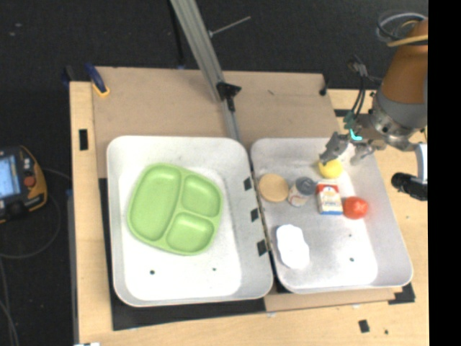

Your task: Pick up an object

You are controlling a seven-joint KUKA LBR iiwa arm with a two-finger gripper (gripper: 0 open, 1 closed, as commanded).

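Above the right bin [382, 262], metal gripper [348, 150] over a round yellow ball [330, 168], jaws spread, holding nothing.

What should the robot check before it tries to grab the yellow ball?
1. Gripper above the right bin: ok.
2. Gripper lined up with the yellow ball: ok, it is just above and beside the ball.
3. Ball between the fingers: not ok, not yet.
4. Room around the ball: cannot tell; the red and white box lies close below it.
5. Other things out of the way: ok; the red ball, tan disc and green tray are apart.
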